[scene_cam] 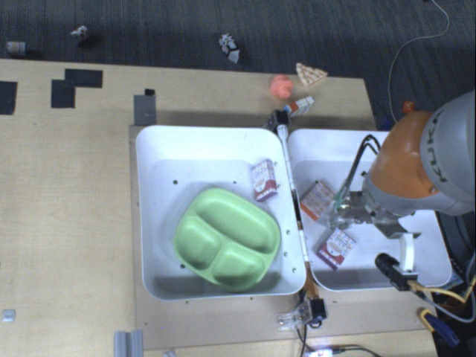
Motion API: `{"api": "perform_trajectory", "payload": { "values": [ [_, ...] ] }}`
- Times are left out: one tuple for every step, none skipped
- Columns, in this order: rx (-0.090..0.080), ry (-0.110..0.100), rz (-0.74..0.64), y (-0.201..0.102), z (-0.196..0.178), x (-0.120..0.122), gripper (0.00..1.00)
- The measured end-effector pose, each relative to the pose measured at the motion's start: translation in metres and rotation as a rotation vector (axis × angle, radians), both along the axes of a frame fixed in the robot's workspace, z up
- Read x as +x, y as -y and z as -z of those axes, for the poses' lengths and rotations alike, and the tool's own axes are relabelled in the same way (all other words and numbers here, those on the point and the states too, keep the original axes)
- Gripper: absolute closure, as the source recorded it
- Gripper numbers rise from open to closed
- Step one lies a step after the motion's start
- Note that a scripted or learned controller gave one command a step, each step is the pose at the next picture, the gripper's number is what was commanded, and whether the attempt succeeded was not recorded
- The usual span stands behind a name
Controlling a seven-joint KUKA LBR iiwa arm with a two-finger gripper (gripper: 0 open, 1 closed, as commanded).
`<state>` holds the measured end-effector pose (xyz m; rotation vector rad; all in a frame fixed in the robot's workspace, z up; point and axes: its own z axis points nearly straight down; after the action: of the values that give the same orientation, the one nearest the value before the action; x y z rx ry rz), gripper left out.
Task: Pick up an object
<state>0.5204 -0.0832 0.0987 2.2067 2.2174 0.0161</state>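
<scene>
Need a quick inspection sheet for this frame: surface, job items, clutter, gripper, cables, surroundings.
Surface: wooden bench bearing left bin and right bin, side by side.
Job's things: green divided tray and small red-and-white packet in the left bin; orange packet and red-and-white packet in the right bin.
Clutter: pink ball, wedge-shaped toy and small tube on the bench behind the bins.
Gripper: gripper over the right bin, above the packets; finger state unclear.
Cables: black cable along the arm; thin cable on the floor.
Surroundings: dark carpet with scattered small items.
</scene>
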Motion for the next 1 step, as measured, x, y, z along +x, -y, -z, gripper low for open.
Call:
{"api": "perform_trajectory", "payload": {
  "values": [
    [0.000,0.000,0.000,0.0000,0.0001,-0.0001,0.00]
  ]
}}
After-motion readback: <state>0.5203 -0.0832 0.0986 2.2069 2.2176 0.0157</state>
